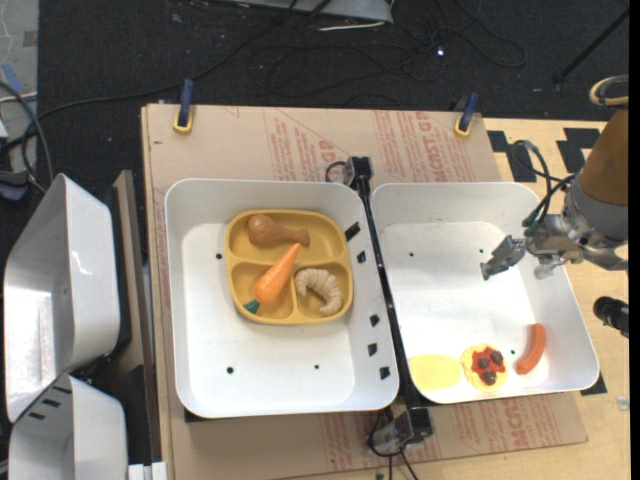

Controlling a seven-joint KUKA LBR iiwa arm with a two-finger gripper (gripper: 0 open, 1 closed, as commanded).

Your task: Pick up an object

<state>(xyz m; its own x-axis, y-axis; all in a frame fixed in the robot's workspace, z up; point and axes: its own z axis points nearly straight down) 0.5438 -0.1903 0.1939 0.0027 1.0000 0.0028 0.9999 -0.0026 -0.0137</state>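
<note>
The gripper (503,258) hung over the right bin (455,218), too small and dark to tell its state, nothing visibly in it. The sausage (531,349) lay near-right of it, the arm (608,183) cut off at the right edge. Left bin's tray (290,266) held a carrot (277,275).

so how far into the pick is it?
Done: nothing lifted. In hand: the gripper hovers over bare floor in the right bin, with nothing seen between its fingers. Left: descend on something, like the sausage or yellow disc near that bin's front edge, and lift.
</note>
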